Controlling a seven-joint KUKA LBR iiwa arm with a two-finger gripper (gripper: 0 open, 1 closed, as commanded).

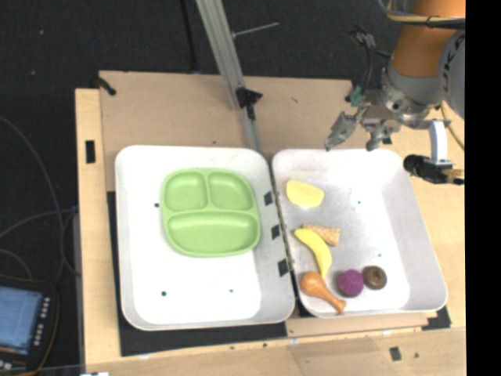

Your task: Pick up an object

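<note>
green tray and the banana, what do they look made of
Green tray: looks like moulded plastic, matte to slightly glossy, one even colour with rounded dividers between three compartments. Banana: probably a plastic or rubber toy, judging by its flat uniform yellow with no spots; too small in view to be sure.

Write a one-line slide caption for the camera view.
Arm's tool hovers over the right bin's far rim, toy foods along its left side; green divided plate in the left bin.
</note>
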